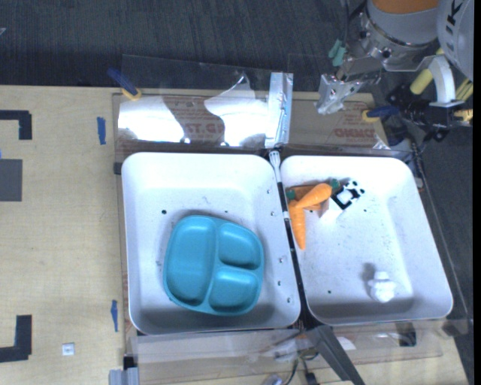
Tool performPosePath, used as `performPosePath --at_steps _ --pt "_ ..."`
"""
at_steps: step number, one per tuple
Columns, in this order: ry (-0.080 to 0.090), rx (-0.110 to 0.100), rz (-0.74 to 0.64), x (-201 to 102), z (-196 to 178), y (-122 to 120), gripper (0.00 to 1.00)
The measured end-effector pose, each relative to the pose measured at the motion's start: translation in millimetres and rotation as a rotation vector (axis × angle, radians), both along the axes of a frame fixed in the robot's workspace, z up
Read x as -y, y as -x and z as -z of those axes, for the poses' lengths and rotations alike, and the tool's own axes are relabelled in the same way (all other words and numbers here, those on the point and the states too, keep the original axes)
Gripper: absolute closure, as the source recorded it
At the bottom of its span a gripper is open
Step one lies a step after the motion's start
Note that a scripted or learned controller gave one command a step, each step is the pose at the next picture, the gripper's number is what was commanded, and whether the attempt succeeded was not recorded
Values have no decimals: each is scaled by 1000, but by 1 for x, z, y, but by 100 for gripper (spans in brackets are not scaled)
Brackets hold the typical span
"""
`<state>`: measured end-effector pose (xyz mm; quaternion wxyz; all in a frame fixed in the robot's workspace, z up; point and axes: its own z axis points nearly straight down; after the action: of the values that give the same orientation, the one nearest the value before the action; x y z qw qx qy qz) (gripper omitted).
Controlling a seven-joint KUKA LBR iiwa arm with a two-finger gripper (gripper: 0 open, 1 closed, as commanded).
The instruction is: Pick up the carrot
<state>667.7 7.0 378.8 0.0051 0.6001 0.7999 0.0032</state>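
- Orange carrot [314, 196] lay in the right bin [421, 248], at its upper left corner near the divider, touching a second orange piece [298, 225] that ran down along the bin's left wall.
- Beside the carrot sat a black-and-white object [347, 194].
- Well above the carrot, beyond the bin's far rim, hung the gripper [331, 95]; whether it was open or clenched could not be told, and nothing showed in it.
- Grey arm with its orange band [404, 6] entered from the top right.
- Left bin [143, 188] held a blue divided plate [213, 263]; a small white object [381, 287] rested low in the right bin.

Pale wooden bench [60, 248] (blue tape marks) before dark carpet [188, 30].
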Motion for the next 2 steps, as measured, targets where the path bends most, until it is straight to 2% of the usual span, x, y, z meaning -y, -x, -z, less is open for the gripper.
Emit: performPosePath --at_steps 1,2 --pt "-1 -18 399 29 145 48 100" --pt "-2 -13 397 28 142 47 0"
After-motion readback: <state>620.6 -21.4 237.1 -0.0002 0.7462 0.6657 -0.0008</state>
